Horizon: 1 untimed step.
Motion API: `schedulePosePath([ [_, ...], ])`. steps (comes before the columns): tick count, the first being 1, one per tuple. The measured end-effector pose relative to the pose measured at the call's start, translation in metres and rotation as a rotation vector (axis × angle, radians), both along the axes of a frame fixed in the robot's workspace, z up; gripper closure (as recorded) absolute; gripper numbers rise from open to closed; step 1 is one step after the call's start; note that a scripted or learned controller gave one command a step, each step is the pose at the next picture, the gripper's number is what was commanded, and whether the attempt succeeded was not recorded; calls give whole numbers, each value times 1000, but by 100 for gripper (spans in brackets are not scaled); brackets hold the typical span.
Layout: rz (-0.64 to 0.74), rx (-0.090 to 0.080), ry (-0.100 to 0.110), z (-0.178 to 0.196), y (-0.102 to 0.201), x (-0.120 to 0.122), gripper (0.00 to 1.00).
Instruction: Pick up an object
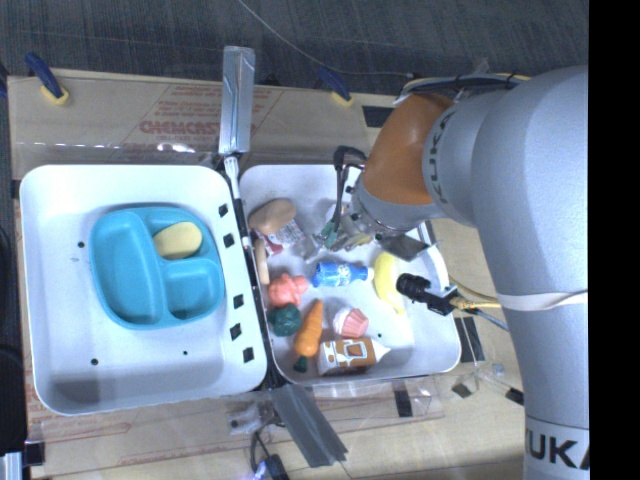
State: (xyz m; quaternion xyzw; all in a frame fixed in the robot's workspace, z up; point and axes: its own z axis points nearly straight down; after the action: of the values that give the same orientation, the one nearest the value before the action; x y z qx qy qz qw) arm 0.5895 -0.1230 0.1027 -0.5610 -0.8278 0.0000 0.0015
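**Claw low in the right bin, over the toy clutter**

I see the grey arm (pixel 520 198) reaching in from the right, its claw (pixel 335 230) down in the right white bin (pixel 445 353); I cannot tell how it is set. Near it lie a tan mushroom-shaped toy (pixel 271 214), a blue plastic bottle (pixel 340 273) and a yellow banana (pixel 387 278). Lower sit an orange carrot (pixel 310 330) and a small brown carton (pixel 350 354). In the left white bin (pixel 60 368), a blue divided tray (pixel 130 268) carries 1 yellow lemon-like piece (pixel 178 239).

camera view: fixed overhead, slanted down | covers both bins (pixel 40 268) | arm (pixel 520 188) enters from right
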Motion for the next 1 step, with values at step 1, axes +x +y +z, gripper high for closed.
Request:
schedulePosePath([
  [1, 0, 0, 1, 0, 0, 0, 0],
])
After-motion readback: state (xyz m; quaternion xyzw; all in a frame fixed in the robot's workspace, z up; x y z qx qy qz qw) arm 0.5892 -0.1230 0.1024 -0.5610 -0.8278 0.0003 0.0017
